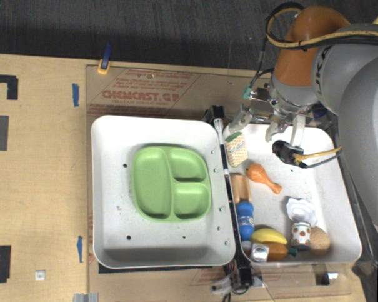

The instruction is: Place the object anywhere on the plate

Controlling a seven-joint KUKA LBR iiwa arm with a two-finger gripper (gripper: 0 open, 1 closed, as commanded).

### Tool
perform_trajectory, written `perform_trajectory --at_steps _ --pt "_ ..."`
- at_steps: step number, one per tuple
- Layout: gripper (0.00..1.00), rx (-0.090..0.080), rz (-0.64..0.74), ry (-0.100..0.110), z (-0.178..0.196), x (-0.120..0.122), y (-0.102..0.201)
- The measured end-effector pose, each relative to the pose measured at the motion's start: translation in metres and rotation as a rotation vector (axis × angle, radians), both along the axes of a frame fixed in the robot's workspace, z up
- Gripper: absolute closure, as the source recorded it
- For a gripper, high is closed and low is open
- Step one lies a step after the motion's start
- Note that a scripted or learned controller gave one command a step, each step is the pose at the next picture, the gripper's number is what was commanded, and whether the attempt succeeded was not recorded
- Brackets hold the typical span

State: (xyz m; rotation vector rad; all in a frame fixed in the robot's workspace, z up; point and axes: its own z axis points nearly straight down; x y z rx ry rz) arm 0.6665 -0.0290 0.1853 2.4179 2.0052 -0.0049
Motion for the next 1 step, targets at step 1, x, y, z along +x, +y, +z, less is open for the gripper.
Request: perform_trajectory --at_steps 1 --pt "1.0 -0.003 0.004 -0.007 0.0113 0.0015 0.0007"
